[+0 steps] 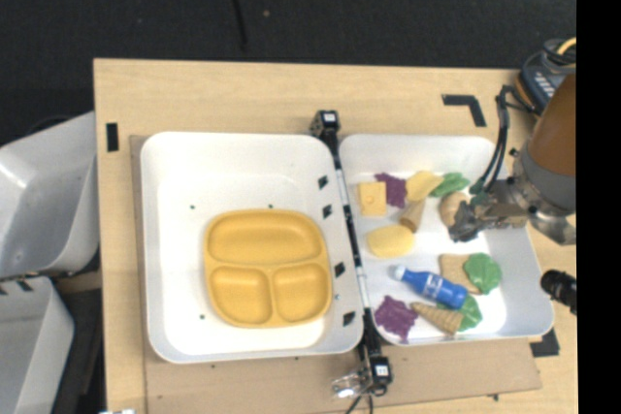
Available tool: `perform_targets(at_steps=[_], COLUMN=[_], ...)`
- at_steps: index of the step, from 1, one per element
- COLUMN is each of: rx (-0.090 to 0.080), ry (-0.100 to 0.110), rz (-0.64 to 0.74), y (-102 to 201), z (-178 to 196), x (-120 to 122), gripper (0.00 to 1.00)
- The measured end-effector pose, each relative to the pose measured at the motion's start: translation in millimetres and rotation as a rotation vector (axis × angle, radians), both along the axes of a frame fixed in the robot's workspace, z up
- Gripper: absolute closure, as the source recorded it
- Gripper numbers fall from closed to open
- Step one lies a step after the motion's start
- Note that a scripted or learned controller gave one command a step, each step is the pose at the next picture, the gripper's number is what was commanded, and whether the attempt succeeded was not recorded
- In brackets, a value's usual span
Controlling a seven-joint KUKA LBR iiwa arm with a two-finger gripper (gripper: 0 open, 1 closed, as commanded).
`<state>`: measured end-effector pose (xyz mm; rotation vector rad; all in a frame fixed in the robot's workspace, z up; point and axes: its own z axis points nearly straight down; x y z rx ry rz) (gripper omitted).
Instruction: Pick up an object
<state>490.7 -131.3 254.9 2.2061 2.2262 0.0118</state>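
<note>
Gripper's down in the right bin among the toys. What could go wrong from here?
The gripper sits low in the crowded right bin, so it may nudge the tan piece or green leafy piece beside it. The toys lie close together, so a grasp could catch two or slip.

A light wooden bench fills the middle of the frame, its top edge running across just above centre and dark floor behind it. Two shallow white bins sit directly on it, side by side and touching along a clipped seam at centre. The left bin takes the centre-left; the right bin takes the centre-right. Black corner marks lie on the bare wood near the upper right and at the left edge.
</note>
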Motion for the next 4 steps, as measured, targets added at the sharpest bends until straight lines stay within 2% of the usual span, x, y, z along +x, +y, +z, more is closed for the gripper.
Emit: perform_targets(at_steps=[1,2,3,4], rx=[0.001,0.002,-0.001,0.0], ry=[0.007,-0.004,0.011,0.007], rz=[0.003,0.001,-0.011,-0.003], y=[96,152,139,176], z=[16,133,114,150], x=[0,21,-1,-1], gripper=[1.0,1.0,1.0,1.0])
